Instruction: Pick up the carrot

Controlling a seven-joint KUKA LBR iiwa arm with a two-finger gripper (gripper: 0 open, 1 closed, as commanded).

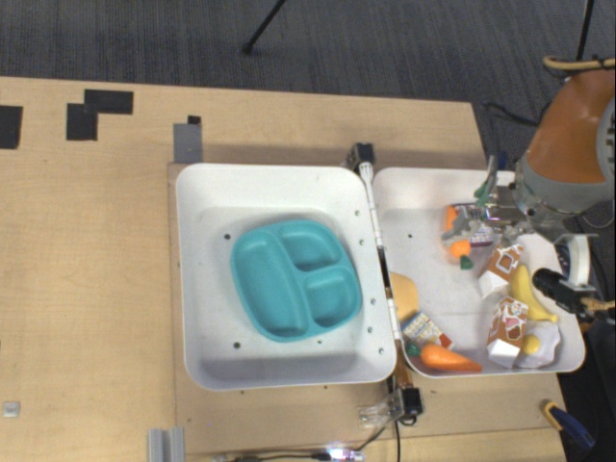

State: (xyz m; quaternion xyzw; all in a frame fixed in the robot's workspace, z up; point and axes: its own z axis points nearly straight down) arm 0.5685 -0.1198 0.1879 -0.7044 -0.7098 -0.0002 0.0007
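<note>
- Orange tapered toy carrot [448, 358]: flat on the floor of the right-hand shallow white plastic bin [423, 186], close against its near wall, just beside a small printed packet [422, 328].
- Grey metal gripper [478, 218]: in the far half of the same bin, well apart from the carrot, close over a small orange-and-green toy piece [462, 249], with a second orange piece [449, 218] just beside.
- Gripper opening: cannot tell, since the detail is too blurred. Nothing visibly held. Contact with either orange piece not confirmable.
- Risk, wrong object: likely if closed at the present spot, as both nearby pieces share the carrot's colour.
- Risk, wall strike: little clearance on the carrot's wall side, so a descent there may land on the rim or shove the carrot aside.
- Risk, slip: rounded, tapering body, apt to roll or squirt out if gripped near the thin end. Grip across the thick middle.
- Risk, collision: yellow toy banana [525, 292] and printed cartons [507, 323] near the path to the carrot. Raise before crossing.
</note>
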